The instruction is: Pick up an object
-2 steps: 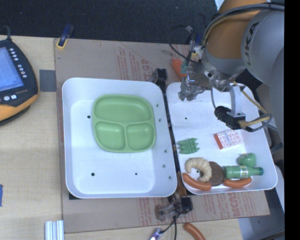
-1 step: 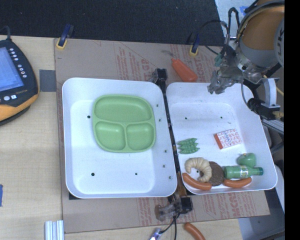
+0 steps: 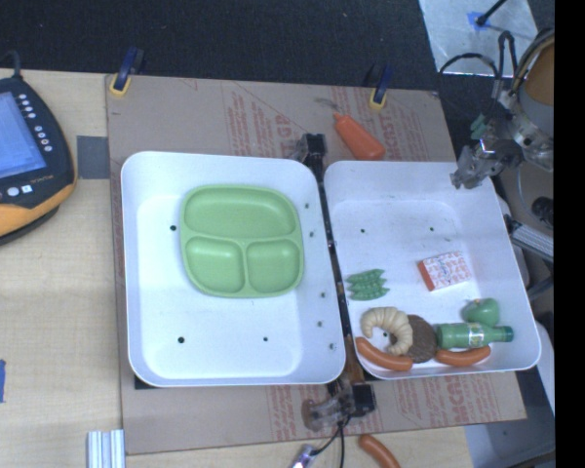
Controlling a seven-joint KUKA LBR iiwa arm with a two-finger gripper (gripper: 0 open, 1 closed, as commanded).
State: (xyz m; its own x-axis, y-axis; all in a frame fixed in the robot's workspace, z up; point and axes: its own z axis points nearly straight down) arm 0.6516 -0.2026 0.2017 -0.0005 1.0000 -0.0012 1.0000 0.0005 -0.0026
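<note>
The pincer (image 3: pixel 467 171) hangs over the far right corner of the right bin (image 3: pixel 409 198); I cannot tell its state (it is too small and dark). Toward the near side from it lie a red packet (image 3: pixel 444 270), pea pods (image 3: pixel 367 283), a green bottle (image 3: pixel 473 335) and a croissant (image 3: pixel 389 326). Far to its left, the left bin (image 3: pixel 156 261) holds a green plate (image 3: pixel 242 240).

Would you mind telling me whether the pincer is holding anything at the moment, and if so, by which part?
Nothing is held. The pincer hangs over the right bin's far right corner with nothing between its fingers; the toy food lies at the bin's near end.
</note>
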